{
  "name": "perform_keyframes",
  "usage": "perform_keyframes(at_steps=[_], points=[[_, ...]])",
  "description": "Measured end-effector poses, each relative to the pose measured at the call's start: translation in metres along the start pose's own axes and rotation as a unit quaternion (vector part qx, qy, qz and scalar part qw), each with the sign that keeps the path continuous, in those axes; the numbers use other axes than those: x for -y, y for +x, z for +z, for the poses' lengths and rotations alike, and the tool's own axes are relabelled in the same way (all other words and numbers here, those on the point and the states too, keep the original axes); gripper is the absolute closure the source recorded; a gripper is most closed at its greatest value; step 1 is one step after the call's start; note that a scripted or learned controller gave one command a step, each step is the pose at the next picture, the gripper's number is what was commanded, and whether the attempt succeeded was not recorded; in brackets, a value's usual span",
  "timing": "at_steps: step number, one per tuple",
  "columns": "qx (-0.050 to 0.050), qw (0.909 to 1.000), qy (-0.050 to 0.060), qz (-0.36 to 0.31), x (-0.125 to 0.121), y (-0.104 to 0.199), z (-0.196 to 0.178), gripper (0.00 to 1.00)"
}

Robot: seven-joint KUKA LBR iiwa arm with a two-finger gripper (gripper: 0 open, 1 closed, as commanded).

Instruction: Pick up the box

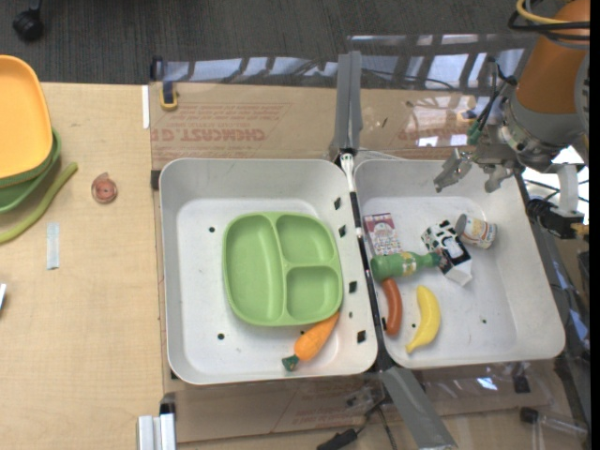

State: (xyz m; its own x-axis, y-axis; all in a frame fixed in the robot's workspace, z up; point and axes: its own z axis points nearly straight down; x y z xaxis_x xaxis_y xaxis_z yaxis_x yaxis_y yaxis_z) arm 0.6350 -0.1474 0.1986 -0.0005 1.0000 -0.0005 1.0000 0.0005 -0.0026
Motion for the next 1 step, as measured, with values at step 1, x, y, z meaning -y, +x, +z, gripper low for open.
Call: perform_keyframes(at_steps=[1], points=[[0.000, 0.9965, 0.001, 0.084, 0.1050, 0.0459, 0.0614, 0.00]])
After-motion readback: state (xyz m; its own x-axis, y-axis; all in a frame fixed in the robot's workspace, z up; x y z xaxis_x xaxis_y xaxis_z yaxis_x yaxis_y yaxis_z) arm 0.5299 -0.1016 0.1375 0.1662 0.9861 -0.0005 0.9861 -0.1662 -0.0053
